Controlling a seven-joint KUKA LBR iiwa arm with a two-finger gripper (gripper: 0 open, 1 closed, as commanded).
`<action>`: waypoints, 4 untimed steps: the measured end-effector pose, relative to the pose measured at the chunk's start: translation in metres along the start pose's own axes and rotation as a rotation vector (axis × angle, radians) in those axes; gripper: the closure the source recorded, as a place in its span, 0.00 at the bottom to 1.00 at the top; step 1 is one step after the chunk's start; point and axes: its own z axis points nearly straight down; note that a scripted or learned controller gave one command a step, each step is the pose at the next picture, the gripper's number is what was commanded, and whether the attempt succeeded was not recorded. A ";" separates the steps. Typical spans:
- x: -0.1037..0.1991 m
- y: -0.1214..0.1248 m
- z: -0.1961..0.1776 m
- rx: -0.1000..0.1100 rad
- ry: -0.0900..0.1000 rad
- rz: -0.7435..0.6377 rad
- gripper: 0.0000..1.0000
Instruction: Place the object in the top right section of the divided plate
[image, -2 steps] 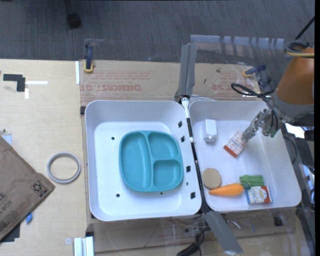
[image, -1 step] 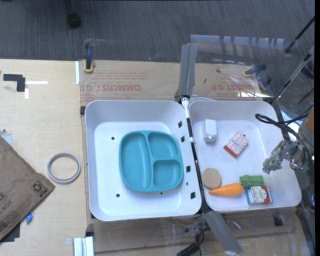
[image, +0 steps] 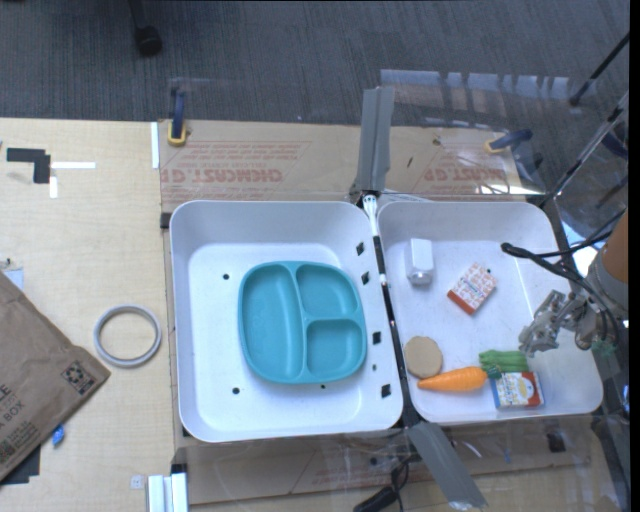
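A teal divided plate (image: 300, 322) lies in the left bin (image: 200, 300), with one long section on the left and two smaller ones on the right. All its sections are bare. In the right bin (image: 520, 225) lie a white block (image: 420, 260), an orange-and-white packet (image: 472, 289), a round tan cookie (image: 423, 355), a toy carrot (image: 455, 379) with a green top, and a small colourful box (image: 517, 389). My gripper (image: 548, 325) hangs over the right side of the right bin, just above and right of the carrot's green top. I see nothing in it.
A ring of tape (image: 127, 334) and a brown cardboard box (image: 35, 370) lie on the wooden bench left of the bins. A black cable (image: 535, 256) crosses the right bin's far right part. Grey hinged flaps stand at the seam between the bins.
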 end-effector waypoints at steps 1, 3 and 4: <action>-0.014 0.006 0.004 0.000 -0.004 -0.088 1.00; -0.078 0.035 0.035 0.000 -0.005 -0.084 1.00; -0.089 0.041 -0.014 -0.001 -0.006 -0.067 1.00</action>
